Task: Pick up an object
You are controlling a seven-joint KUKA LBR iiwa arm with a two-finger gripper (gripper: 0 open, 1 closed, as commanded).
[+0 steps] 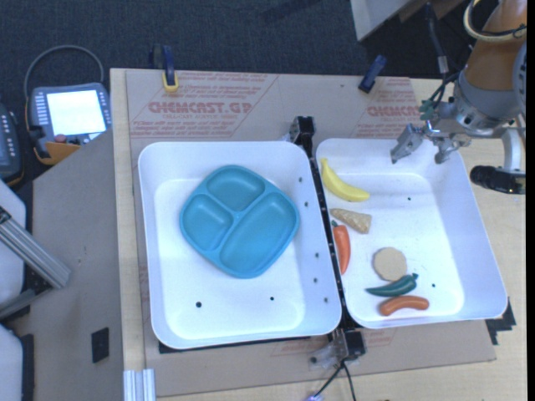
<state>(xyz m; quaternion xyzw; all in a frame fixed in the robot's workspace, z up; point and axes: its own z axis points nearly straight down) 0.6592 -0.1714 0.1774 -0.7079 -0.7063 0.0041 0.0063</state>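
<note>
The right bin (pixel 456 203) holds several toy foods: a yellow banana (pixel 341 186), a tan bread piece (pixel 352 220), an orange carrot (pixel 342 247), a round tan cookie (pixel 389 263), a dark green pepper (pixel 393 287) and an orange sausage (pixel 404 305). My gripper (pixel 424 148) hangs over the bin's far rim, right of the banana, open with nothing between its fingers.
The left bin (pixel 159 224) holds a blue divided plate (pixel 240 220). A teach pendant (pixel 71 111) lies at the far left off the board. Clamps sit on the board's far edge and between the bins.
</note>
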